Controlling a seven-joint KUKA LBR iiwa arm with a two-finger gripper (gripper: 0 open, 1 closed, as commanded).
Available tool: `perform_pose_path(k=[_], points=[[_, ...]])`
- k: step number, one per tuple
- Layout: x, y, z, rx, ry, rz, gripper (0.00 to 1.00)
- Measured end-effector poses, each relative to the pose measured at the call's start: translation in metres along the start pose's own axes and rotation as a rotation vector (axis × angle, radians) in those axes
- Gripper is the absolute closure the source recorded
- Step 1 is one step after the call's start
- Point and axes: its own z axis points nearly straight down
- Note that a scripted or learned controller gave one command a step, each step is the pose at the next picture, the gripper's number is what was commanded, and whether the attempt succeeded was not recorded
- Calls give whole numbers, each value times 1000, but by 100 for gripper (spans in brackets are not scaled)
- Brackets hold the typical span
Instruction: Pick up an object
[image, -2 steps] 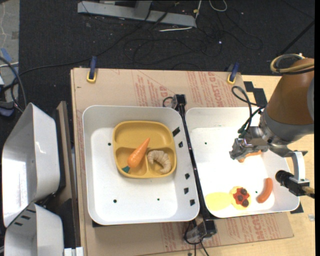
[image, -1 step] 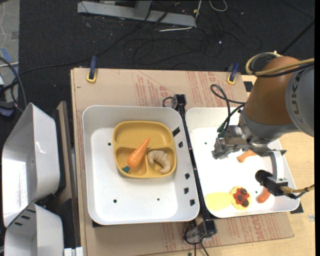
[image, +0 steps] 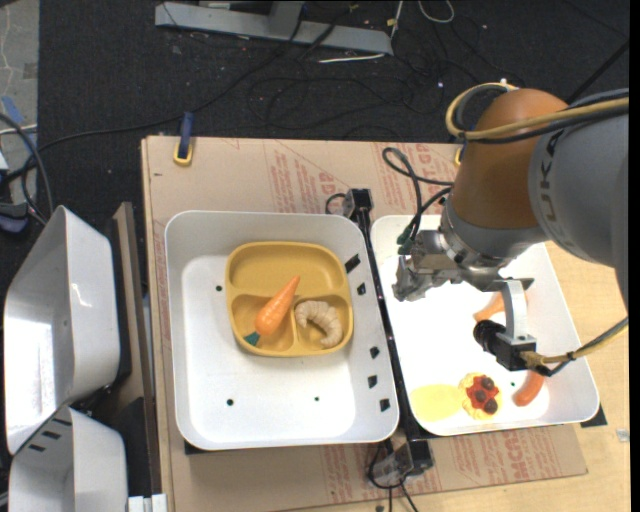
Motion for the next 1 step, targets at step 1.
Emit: perform_pose_path(k=[1], points=[[46, 9, 9, 2, -1, 0, 100]])
